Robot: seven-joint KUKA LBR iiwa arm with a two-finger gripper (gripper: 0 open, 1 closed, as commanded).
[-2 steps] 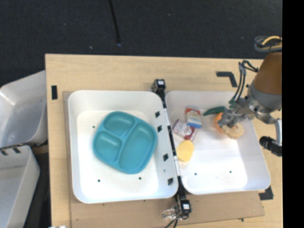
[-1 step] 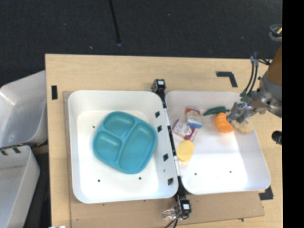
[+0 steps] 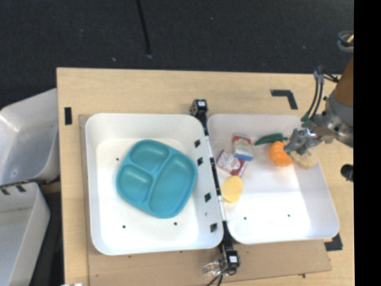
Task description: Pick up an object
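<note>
In the right bin (image 3: 280,219) lie an orange carrot-like toy (image 3: 279,153) with a green top (image 3: 269,139), a small red and white packet (image 3: 241,146), a pink and white packet (image 3: 230,162) and a yellow round piece (image 3: 232,189). My gripper (image 3: 299,142) reaches in from the right and hovers at the orange toy's right side, close against it. No object shows between its fingers.
The left bin (image 3: 107,231) holds a blue divided plate (image 3: 156,177). A black-clipped divider (image 3: 209,171) separates the two bins. The wooden bench (image 3: 178,88) surrounds both. White containers (image 3: 24,154) stand off the bench at the left.
</note>
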